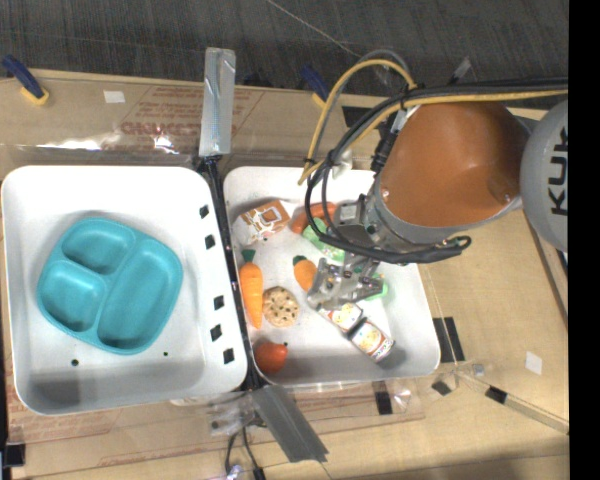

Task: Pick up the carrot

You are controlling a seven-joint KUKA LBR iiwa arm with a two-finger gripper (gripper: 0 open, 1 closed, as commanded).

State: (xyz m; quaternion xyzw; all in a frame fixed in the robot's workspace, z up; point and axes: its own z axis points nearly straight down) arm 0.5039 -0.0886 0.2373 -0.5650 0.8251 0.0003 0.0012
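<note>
Two shallow white bins sit side by side on the tan wooden worktop (500, 368), the left white bin (20, 268) holding a teal plastic plate with three compartments (110, 284) that lies slightly left of its middle. The right white bin (420, 353) holds a scatter of toy food. The long orange plastic carrot (251, 290) lies along that bin's left wall, its green top pointing to the far side and its tip to the near side, just left of a round tan cookie with dark chips (280, 307), close enough that they may touch. A small red tomato-like toy (271, 355) rests near the bin's near-left corner. A white and brown box-shaped toy (264, 220) sits toward the far-left part of the bin, with a rounded orange toy (310, 216) just to its right, partly hidden by cables. A second, shorter orange carrot-like piece with a green top (305, 272) lies near the bin's middle. The grey arm with its orange band reaches in from the right, and its metal gripper (338, 286) hangs over the middle of the right bin, beside the shorter orange piece and well apart from the long carrot; whether it is released or clenched cannot be told. A small white bottle with a red label (368, 339) lies tilted just near-right of the gripper.
</note>
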